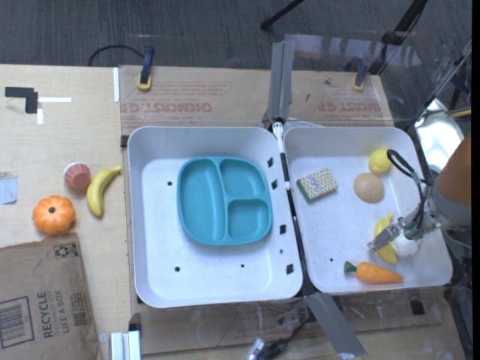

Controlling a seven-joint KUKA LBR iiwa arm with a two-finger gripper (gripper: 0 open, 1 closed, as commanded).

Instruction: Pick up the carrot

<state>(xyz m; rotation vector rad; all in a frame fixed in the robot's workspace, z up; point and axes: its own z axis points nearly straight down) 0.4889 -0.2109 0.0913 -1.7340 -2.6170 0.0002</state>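
The carrot (375,274), orange with a small green top, lies flat near the front edge of the right bin (330,268), its tip pointing right. My gripper (385,235) reaches in from the right and hangs just above and behind the carrot, over a yellow banana (386,252). Nothing orange is in the gripper. The gripper's body hides part of the banana.
In the right bin there are also a lemon (379,161), a tan round fruit (368,187) and a speckled sponge (316,184). The left bin (150,276) holds a teal divided plate (224,200). On the bench at left lie a banana (100,190), a small pumpkin (54,214) and a paper bag (41,298).
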